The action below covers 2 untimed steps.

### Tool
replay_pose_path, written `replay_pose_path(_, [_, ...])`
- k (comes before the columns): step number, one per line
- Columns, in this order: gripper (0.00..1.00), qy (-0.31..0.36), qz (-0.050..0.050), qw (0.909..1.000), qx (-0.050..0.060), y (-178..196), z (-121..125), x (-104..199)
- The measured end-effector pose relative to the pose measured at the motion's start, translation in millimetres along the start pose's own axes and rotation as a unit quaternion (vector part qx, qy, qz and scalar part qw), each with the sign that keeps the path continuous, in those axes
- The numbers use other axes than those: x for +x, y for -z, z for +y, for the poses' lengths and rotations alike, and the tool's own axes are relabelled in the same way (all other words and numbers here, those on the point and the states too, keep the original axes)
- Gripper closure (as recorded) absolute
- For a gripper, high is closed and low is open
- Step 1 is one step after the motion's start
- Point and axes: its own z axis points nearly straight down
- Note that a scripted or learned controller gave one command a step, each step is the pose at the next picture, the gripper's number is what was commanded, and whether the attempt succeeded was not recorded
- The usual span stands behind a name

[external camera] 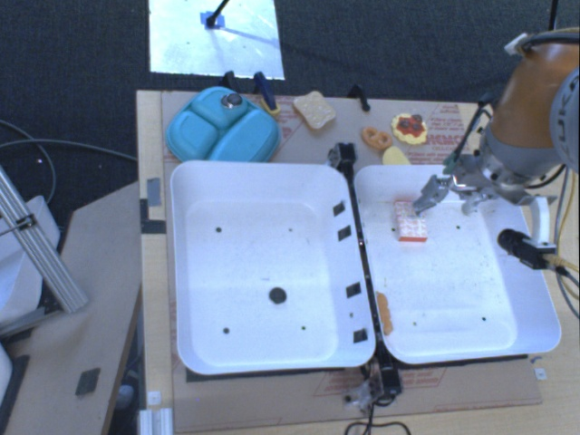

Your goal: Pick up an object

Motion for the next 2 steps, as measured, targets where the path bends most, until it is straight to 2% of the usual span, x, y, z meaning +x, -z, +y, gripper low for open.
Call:
replay_pose_path(1, [0.0,0.002,0.0,1.0,-0.001,-92.1,45.3,7.5])
replay_pose_path(2, [0.0,0.002,0.0,1.0,-0.001,-111.0,49.8,38.9])
